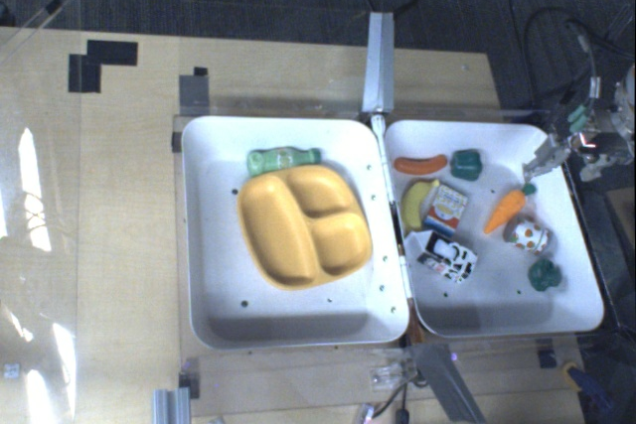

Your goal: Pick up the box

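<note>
A small box (446,206) with a white, blue and orange print lies in the right bin (497,313), left of its middle. A flatter black-and-white box (448,257) lies just in front of it. My gripper (546,157) hangs over the bin's far right corner, well to the right of both boxes and just above the carrot's green top. Nothing shows in its grasp. The arm's wrist (601,129) sits at the view's right edge.
Around the boxes lie a yellow banana (413,204), a red sausage (421,164), a green pepper (466,164), an orange carrot (505,210), a small spotted toy (526,233) and a dark green piece (544,275). The left bin (209,293) holds a yellow divided tray (301,223) and a green bottle (283,158).
</note>
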`<action>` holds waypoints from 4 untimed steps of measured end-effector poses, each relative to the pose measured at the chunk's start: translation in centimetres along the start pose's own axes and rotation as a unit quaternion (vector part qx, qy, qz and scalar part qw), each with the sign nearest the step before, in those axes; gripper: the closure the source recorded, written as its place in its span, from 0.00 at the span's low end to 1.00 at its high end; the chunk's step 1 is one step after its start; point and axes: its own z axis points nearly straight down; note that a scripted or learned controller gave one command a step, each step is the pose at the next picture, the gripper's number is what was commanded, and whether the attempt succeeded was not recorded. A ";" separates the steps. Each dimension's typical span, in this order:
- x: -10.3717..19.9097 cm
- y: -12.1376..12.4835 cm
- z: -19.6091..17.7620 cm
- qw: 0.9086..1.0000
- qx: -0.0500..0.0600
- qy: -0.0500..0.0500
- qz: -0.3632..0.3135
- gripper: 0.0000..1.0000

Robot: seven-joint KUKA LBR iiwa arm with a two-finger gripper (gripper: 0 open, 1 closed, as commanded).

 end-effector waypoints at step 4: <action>11.2 2.1 9.5 1.000 -0.001 0.001 0.015 0.00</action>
